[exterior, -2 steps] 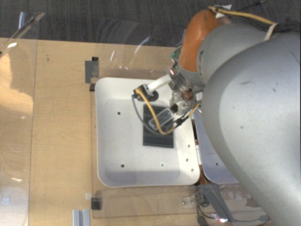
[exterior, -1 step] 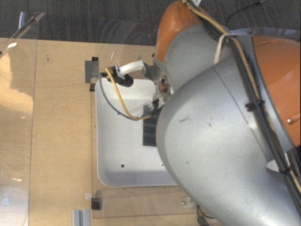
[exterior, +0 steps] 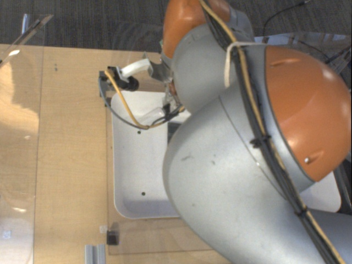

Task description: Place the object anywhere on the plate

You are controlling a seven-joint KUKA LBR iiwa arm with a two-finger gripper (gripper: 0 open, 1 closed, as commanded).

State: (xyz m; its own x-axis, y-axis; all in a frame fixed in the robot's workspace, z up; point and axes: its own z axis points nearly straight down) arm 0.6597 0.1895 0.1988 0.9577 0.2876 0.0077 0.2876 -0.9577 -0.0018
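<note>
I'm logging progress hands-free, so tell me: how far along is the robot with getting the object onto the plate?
Done: nothing that can be confirmed. The arm covers most of the bins, hiding the plate and the object. In hand: the arm reaches over the white bin, with its wrist by the bin's far edge; whether it carries anything is hidden. Left: the placement on the plate is unconfirmed, so count it as still to do.
</note>
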